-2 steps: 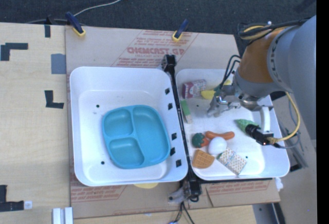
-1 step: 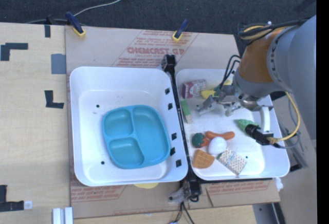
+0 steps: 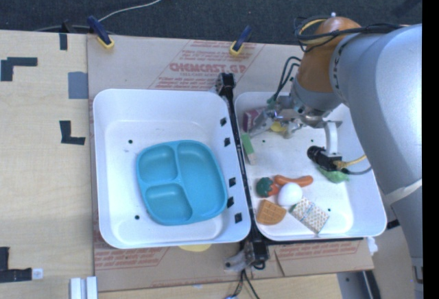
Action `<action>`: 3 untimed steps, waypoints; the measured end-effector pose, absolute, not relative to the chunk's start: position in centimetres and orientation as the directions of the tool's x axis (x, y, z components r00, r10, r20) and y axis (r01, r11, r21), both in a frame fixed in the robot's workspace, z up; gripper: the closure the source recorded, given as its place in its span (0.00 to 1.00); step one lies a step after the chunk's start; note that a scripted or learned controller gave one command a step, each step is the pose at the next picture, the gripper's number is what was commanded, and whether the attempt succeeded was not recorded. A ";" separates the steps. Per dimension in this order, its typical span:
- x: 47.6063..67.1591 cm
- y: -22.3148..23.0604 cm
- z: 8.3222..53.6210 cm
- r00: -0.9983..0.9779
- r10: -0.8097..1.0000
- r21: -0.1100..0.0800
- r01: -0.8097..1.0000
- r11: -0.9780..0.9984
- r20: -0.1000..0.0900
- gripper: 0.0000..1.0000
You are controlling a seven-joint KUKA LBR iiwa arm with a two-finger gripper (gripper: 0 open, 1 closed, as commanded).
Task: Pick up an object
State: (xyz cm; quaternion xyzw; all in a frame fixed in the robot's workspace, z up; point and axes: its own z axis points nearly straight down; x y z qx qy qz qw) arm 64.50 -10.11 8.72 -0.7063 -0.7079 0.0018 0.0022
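My pincer [image 3: 280, 119] hangs low over the right bin's [image 3: 357, 212] far left corner, beside a purple object [image 3: 254, 116]. I cannot tell its state.

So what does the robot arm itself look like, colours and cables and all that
The arm is thick, rounded and light grey, with an orange band above the wrist. Thin dark cables loop around the band, and more wires run down toward the gripper, a small cluster of metal and dark parts.
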 end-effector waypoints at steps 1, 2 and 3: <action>66.4 -10.2 8.2 -0.001 1.000 -0.028 1.000 0.001 -0.003 0.00; 66.3 -10.4 8.8 0.002 1.000 -0.028 1.000 -0.002 -0.007 1.00; 61.1 -6.4 18.1 -0.002 1.000 -0.005 1.000 0.002 0.000 1.00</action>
